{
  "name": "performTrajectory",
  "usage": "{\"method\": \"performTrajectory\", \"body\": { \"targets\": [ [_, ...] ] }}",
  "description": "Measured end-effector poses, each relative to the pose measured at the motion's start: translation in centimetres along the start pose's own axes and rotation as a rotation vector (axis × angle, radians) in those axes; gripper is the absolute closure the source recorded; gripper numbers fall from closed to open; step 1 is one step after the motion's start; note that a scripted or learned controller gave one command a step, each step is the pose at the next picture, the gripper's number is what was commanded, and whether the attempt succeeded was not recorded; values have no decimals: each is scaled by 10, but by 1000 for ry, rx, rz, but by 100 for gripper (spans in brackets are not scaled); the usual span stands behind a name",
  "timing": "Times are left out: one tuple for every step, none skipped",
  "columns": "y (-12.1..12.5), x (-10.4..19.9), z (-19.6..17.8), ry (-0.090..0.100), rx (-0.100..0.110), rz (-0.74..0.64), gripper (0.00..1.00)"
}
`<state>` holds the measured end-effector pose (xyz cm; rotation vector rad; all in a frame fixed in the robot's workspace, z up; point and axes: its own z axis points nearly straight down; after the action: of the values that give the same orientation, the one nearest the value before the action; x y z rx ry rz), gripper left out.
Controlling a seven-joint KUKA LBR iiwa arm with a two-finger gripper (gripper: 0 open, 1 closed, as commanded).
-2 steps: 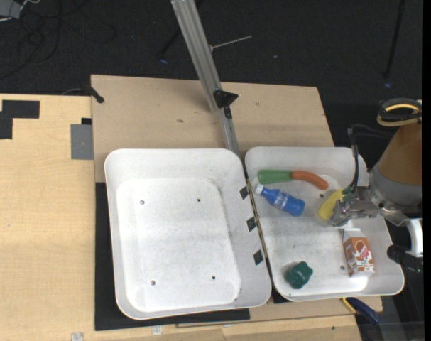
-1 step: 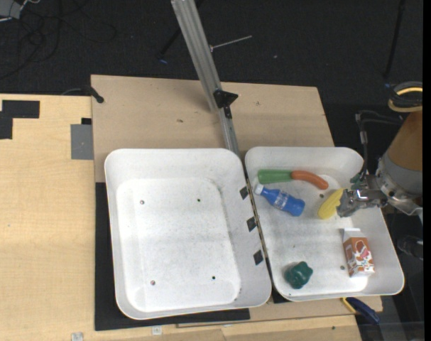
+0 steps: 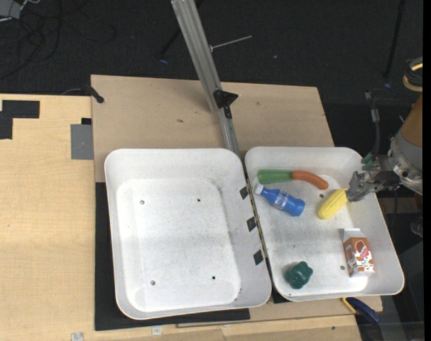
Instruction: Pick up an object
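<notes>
1. The grey two-finger gripper (image 3: 358, 185) reached in from the right, over the right rim of the shallow white right-hand bin (image 3: 322, 290), its dark tip just beside the right end of the yellow plastic corn cob (image 3: 332, 204).
2. How far the gripper was open could not be told; the tip was small and dark, and nothing was seen held in it.
3. The corn cob lay tilted in the upper right of that bin, near the right wall.
4. An orange carrot with a green top (image 3: 293, 177) lay along the back wall, and a blue plastic bottle with a white cap (image 3: 282, 200) sat just below it, near the left wall.
5. A dark green rounded lump (image 3: 297, 274) rested near the front rim, and a small red-and-white carton (image 3: 358, 254) stood close to the right wall.
6. The middle of the bin's floor was bare between these things.
7. The shallow white left-hand bin (image 3: 174, 229) touched the right one along their shared edge.
</notes>
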<state>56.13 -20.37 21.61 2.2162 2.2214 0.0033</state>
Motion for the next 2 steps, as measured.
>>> {"method": "performTrajectory", "body": {
  "targets": [
    [1, -1, -46, 0, 1, 0, 100],
    [0, 50, -43, 4, 7, -2, 100]
  ]
}}
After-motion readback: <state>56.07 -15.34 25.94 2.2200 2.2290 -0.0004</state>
